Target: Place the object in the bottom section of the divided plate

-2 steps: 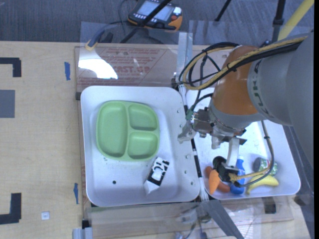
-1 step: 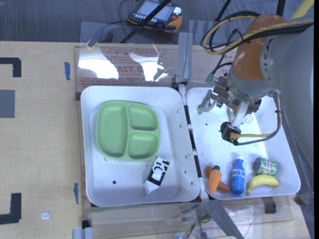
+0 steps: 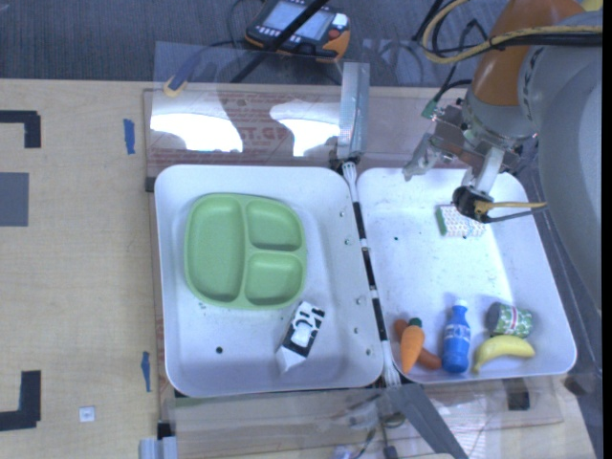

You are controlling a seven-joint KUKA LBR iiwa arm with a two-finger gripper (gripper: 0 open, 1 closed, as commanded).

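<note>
– Two bins to report on. Step in hand?
– Judged as the approach ahead of pickup. Found gripper hanging above far end of right bin, near a small green-and-white speckled pad. Saw nothing carried. Cannot tell grip width from this angle.
– Whereabouts of the object?
– Cannot name the intended piece for certain. Likeliest by nearness: the speckled pad, flat on the bin floor. Also logged along near edge of same bin: carrot, blue bottle, banana, green-and-white can. Logged in left bin: black-and-white tube, just beside the plate, not on it.
– Plate?
– Green divided plate, middle of left bin, all three sections bare. Taken as target: lower small section, nearest the tube.
– Next move?
– Calls for lowering squarely over the chosen piece, closing, lifting clear of the ridge between bins, carrying leftward, releasing over that lower section. Risk judged: thin flat pad, hard to pinch off the floor.
</note>
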